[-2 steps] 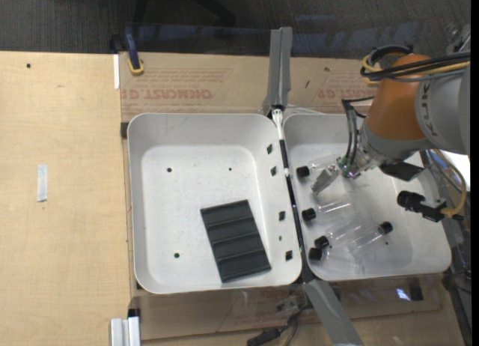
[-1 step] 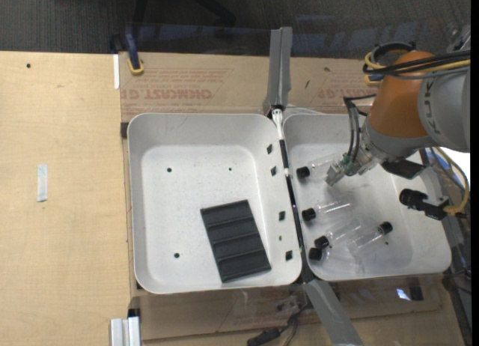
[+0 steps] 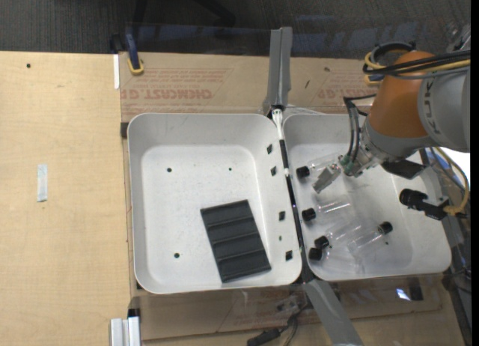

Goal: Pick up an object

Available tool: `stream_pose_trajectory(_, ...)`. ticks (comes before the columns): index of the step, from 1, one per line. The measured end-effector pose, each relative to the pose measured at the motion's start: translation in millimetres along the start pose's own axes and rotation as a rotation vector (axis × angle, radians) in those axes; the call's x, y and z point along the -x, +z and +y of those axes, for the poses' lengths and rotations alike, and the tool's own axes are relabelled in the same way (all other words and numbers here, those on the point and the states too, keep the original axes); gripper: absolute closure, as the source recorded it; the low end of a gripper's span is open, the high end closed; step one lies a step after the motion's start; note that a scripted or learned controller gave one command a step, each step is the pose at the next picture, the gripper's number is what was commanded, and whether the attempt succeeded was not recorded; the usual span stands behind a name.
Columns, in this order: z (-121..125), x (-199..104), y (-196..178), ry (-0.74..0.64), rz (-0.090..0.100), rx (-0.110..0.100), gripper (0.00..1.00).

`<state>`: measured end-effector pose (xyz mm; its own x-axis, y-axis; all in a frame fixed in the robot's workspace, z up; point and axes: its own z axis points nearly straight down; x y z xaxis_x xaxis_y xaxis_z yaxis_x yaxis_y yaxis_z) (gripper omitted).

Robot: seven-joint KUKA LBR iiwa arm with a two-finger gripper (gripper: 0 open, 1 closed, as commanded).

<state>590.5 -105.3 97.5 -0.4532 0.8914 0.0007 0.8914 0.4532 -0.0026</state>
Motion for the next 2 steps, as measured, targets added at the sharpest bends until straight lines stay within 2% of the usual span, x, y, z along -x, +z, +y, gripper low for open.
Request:
stream_pose_trajectory(1,-0.2,0.8,-7.5,0.000,0.000,-0.001,1.00)
stream_pose_trajectory(2,-0.2,0.8,-7.5,0.000,0.000,-0.001,0.00)
